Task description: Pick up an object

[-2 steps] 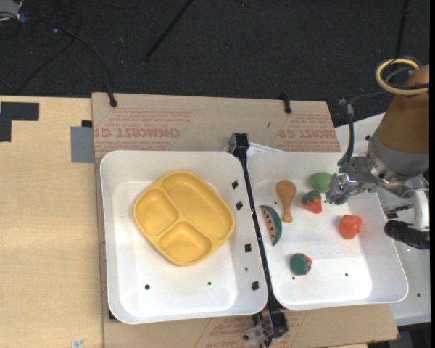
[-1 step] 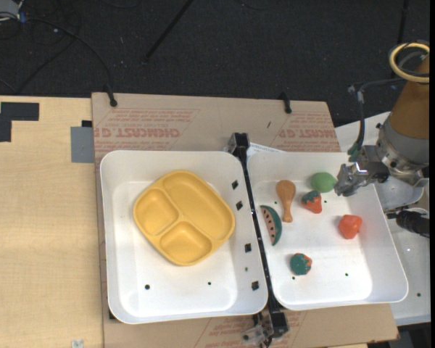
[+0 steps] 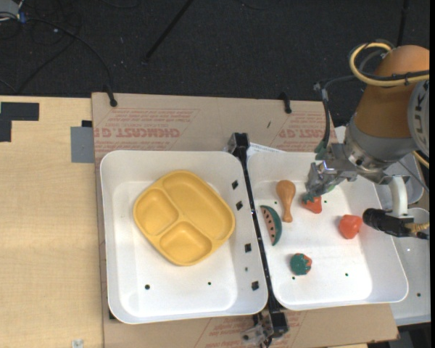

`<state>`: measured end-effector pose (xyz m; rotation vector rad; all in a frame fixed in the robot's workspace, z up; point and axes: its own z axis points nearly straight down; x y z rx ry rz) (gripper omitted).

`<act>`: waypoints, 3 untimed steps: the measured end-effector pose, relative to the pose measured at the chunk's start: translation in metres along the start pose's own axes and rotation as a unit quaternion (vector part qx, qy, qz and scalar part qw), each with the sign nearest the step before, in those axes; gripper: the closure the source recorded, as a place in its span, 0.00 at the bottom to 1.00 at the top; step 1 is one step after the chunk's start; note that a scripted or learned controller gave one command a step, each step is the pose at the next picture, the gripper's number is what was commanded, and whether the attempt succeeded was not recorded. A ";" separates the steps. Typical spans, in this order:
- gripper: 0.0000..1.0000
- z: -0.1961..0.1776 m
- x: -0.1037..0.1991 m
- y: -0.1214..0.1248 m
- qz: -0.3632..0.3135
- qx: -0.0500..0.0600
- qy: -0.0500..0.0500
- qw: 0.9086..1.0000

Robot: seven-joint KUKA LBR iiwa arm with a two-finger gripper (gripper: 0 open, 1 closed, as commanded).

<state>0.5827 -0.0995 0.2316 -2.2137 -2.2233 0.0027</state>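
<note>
Right of centre, we see the end effector (image 3: 317,191) low in the right bin (image 3: 391,281), over a small red toy (image 3: 313,205); we cannot tell its opening.

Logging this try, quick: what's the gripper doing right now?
Gripper: down in the right bin, right over the small red toy; open, shut or holding cannot be told.

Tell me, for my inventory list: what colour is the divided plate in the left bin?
Yellow; the divided plate shows plainly in the camera view.

Bench (image 3: 36,230) with two white bins (image 3: 123,296)
</note>
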 end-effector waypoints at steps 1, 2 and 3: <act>1.00 0.003 0.056 0.017 -0.001 -0.001 0.000 1.000; 1.00 0.012 0.115 0.021 0.000 0.000 0.000 1.000; 1.00 0.016 0.177 0.025 -0.001 -0.001 0.000 1.000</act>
